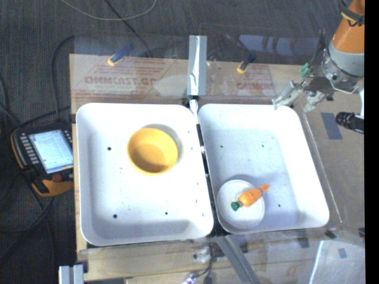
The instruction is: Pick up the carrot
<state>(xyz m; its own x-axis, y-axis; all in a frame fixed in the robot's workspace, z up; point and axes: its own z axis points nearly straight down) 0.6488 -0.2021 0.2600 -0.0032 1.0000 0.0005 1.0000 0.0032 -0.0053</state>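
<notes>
The carrot (251, 196), small and orange with a green top, lies across a round white plate (237, 215) in the near left corner of the right bin (296, 158). My gripper (294, 98) hangs over that bin's far right corner, well away from the carrot. Its two fingers stand spread apart and nothing is between them.
A yellow bowl (153, 149) sits in the left bin (100, 206). A teach pendant (46, 158) with its cables lies left of the bench. Clamps and a metal bracket (196, 64) stand behind the bins.
</notes>
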